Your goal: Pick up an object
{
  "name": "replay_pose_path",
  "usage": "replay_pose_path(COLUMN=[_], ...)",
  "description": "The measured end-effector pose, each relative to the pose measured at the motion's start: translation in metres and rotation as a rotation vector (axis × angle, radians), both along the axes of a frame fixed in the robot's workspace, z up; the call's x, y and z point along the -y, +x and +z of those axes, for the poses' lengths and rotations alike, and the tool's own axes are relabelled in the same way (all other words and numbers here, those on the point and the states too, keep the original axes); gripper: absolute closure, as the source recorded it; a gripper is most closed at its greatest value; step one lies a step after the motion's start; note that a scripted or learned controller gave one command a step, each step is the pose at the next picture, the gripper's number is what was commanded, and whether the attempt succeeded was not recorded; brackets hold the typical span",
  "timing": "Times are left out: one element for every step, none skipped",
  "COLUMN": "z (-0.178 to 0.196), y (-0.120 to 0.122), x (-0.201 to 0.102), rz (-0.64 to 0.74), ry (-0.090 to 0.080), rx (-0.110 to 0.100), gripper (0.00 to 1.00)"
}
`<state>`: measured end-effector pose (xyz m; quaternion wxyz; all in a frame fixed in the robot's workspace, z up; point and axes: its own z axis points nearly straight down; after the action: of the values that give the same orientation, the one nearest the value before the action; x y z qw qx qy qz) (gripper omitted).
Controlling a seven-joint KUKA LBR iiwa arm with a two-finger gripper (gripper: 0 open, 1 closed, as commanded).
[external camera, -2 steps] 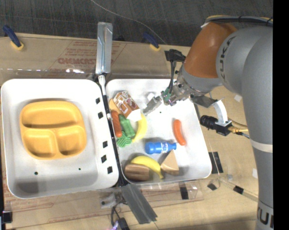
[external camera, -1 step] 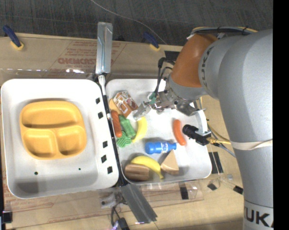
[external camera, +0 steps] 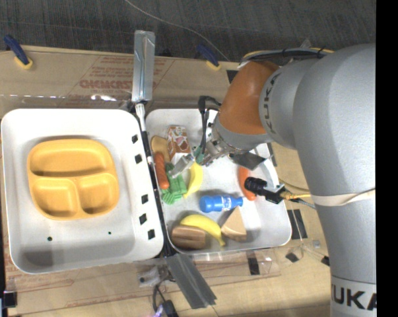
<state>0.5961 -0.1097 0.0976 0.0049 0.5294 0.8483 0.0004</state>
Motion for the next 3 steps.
replay_pose_path(z=[0.000,-0.004,0.024], y=[-0.037,0.006,0.015], x=[-0.003,-0.006,0.017], rz=[-0.251,-0.525,-0.312], ry=[0.007,0.009,0.005], rx=[0.002,-0.034,-0.007], gripper=[0.00,0.00,0.00])
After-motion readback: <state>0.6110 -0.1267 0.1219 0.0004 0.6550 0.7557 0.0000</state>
